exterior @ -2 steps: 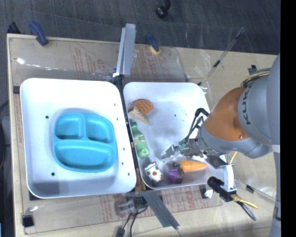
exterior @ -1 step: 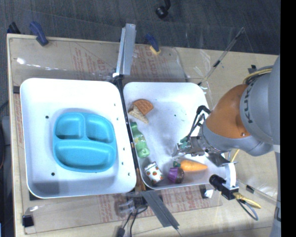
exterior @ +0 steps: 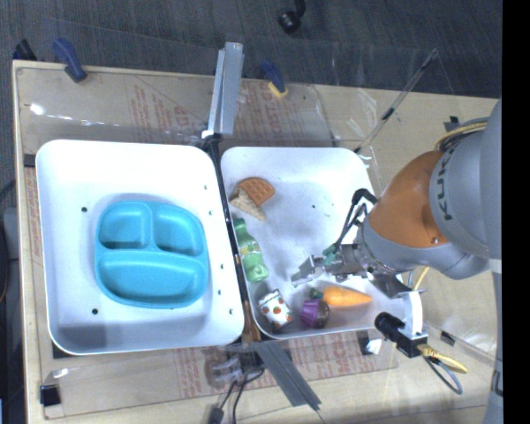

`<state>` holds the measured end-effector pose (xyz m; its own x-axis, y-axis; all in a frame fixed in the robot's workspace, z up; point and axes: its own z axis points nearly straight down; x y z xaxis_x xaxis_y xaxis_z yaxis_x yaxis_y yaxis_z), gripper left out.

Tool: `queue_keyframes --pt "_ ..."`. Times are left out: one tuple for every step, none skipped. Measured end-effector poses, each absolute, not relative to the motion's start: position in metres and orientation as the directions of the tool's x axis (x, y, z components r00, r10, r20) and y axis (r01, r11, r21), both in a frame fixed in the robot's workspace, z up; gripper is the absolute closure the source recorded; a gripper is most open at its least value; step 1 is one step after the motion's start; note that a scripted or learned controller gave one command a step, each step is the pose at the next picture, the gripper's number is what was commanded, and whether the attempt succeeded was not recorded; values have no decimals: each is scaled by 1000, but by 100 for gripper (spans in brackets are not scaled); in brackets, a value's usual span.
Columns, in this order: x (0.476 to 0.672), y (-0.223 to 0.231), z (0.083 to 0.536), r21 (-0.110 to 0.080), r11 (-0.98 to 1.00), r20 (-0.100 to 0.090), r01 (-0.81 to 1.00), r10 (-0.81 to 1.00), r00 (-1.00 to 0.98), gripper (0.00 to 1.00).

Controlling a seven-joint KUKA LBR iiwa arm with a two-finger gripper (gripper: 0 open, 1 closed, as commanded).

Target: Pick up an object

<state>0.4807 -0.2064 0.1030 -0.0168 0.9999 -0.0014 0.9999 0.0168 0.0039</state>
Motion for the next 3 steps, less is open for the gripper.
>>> queue_keyframes --pt "482 -206 113 5 21 -1 1000 1000 -21 100" --pt "482 -206 113 5 21 -2 1000 1000 -21 0" --pt "478 -209 93 -1 10 1 1000 1000 -10 0"
